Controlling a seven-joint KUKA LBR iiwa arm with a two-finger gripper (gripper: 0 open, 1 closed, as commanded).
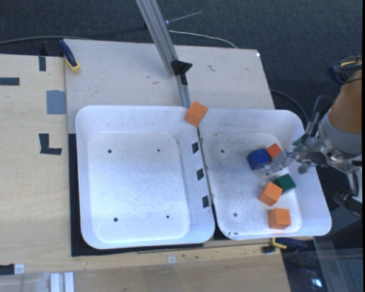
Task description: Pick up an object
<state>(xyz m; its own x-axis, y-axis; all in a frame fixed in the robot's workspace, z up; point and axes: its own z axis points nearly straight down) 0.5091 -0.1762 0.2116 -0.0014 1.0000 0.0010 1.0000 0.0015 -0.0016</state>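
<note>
End effector, grip unreadable, over right bin holding three orange blocks, one blue, one green.

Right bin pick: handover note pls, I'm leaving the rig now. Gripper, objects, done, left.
Gripper: low in the right bin, among the blocks; I cannot tell whether it is open or shut, and nothing is visibly held.
Objects: blue block and a small orange block right beside the gripper; green block just below it; two more orange blocks nearer the front wall. One orange block sits on the rim between the bins, at the back.
Done: approach only.
Left: grasp, lift, confirm a block comes up.
</note>
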